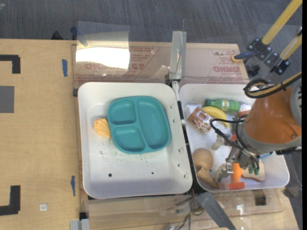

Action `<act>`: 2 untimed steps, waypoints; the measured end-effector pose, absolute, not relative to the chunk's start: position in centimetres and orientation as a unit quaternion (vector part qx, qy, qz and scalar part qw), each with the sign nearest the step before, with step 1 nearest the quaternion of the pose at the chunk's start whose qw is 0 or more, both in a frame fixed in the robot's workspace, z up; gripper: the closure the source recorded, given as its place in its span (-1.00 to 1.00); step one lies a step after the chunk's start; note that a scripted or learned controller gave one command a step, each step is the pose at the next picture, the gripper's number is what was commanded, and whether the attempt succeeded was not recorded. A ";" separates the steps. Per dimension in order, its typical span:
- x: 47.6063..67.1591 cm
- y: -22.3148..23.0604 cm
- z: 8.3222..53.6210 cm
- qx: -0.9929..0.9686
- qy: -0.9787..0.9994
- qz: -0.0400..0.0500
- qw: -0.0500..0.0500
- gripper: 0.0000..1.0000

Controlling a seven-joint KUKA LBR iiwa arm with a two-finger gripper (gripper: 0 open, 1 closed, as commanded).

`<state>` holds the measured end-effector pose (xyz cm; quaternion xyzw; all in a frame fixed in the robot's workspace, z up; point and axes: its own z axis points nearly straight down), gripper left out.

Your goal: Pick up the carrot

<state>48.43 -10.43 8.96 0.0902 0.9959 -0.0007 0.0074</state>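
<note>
Presently, contents as seen from above, listed by place relative to the jaws.

Gripper: lowered into the right bin, near its front wall; jaws spread narrowly around an orange piece.
Carrot: the orange piece between the jaws, short and stubby, its lower end showing beneath the fingertips; whether it is lifted clear of the bin floor cannot be told.
Arm: grey with orange band, directly behind and right of the jaws, covering the middle right of the bin.
Red-orange piece: just in front of the jaws, lying flat by the front wall.
Tan slice: just right of the jaws, partly under the wrist hardware.
Brown round item: left of the jaws, near the bin's inner wall.
Tan lumpy item: left and slightly forward of the jaws, close beside them.
Banana: well behind the jaws, towards the far wall.
Green bottle: behind the banana, furthest from the jaws, lying on its side.
Small printed carton: behind and left of the jaws, tilted.
Left bin: well to the left of the jaws.
Teal divided plate: in the left bin, three compartments.
Yellow shell-shaped item: touching the plate's left edge, furthest left of the jaws.
</note>
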 end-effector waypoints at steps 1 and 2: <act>48.5 -10.3 10.0 0.089 0.996 0.000 0.007 1.00; 48.3 -3.7 18.8 0.007 1.000 0.001 0.007 1.00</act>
